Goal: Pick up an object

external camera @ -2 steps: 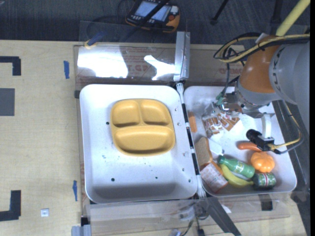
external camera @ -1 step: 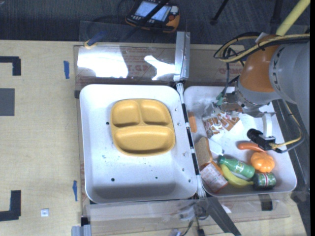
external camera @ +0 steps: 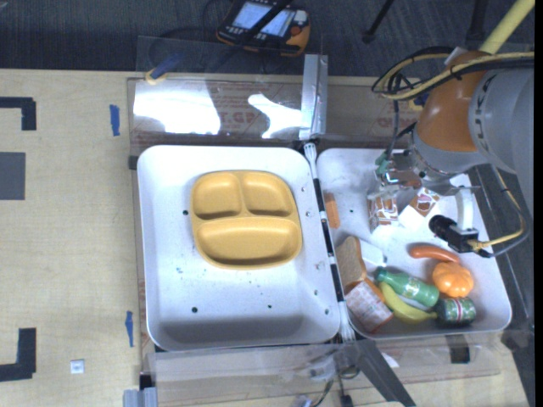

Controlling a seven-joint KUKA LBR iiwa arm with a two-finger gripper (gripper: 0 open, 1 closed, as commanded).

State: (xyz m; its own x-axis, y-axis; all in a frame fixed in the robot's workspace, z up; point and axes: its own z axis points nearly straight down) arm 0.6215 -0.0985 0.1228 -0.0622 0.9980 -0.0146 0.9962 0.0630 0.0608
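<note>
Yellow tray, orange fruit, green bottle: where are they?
Yellow tray (external camera: 246,217), camera view, middle ridge between its compartments.
Orange fruit (external camera: 452,281), camera view, its rounded top.
Green bottle (external camera: 411,287), camera view, middle of its body.

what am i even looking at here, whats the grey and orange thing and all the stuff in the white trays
You are looking down at a slant from one camera fixed above a workbench. The grey and orange thing at the right is a robot arm; its job is to pick up an object. Its gripper hangs over the far part of the right bin, near some small packets. From here I cannot tell whether it holds anything.

The right bin also holds toy food: a banana, a green bottle, an orange fruit, a sausage and a small can.

The left bin holds a yellow divided plate. Behind the bins lies a handheld controller.
</note>
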